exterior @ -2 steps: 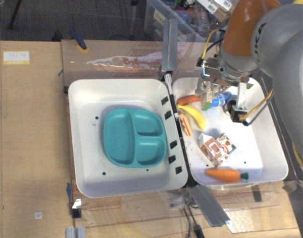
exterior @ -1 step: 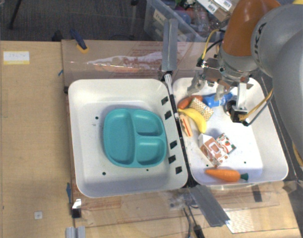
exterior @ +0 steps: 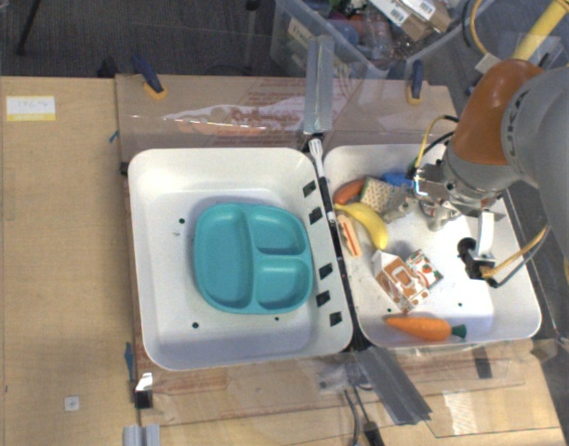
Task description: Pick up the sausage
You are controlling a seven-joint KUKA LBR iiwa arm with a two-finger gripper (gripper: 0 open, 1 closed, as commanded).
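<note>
The sausage (exterior: 348, 191), short and reddish-brown, lies in the right bin's (exterior: 508, 316) far left corner, against the divider. It touches the top of a yellow banana (exterior: 368, 223). My gripper (exterior: 440, 212) hangs over the upper middle of the right bin, well to the right of the sausage. A speckled wedge (exterior: 382, 194) and a small blue item (exterior: 397, 179) lie between them. Nothing shows in the gripper's grasp.
A teal divided plate (exterior: 252, 258) sits in the left bin (exterior: 154, 249). The right bin also holds a striped hot-dog-like piece (exterior: 350, 241), an orange-and-white carton (exterior: 407, 279) and a carrot (exterior: 420, 327) near the front wall. A clamp bar (exterior: 314, 96) stands behind the divider.
</note>
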